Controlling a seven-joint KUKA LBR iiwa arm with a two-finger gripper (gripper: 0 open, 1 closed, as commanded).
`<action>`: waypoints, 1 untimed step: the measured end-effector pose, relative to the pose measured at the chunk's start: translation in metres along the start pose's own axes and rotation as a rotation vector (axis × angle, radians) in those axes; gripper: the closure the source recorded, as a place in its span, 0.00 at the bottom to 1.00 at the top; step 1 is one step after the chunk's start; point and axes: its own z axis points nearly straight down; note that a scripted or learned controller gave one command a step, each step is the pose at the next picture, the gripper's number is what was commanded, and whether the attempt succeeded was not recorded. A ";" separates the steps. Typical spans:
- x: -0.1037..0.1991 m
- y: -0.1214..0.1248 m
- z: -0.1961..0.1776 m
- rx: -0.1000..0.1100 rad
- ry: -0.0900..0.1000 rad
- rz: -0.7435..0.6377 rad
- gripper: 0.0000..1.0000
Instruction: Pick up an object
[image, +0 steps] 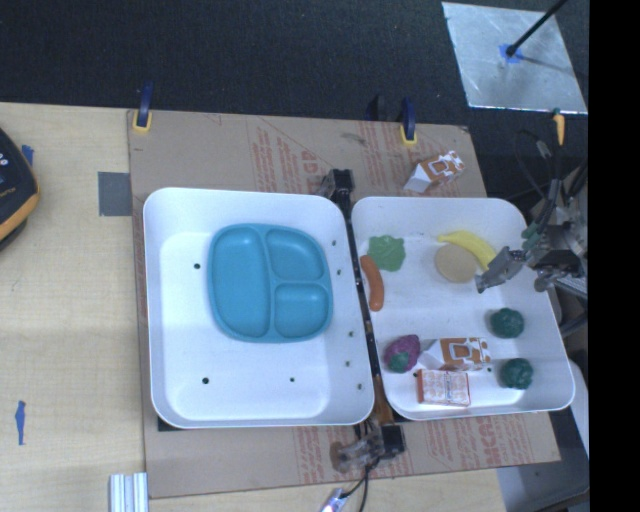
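Your gripper (518, 268) hangs at the right bin's (400, 215) three o'clock edge, fingers apart, holding nothing.

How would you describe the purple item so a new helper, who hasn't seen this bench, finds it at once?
Look at the right-hand white bin, the one full of small toy foods. Along its left side, below the orange hot dog, sits the purple item, next to a small orange-and-white carton. It is the only purple thing there; the other round lumps are green.
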 end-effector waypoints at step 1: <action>-0.048 -0.003 0.151 -0.001 -0.001 0.000 0.00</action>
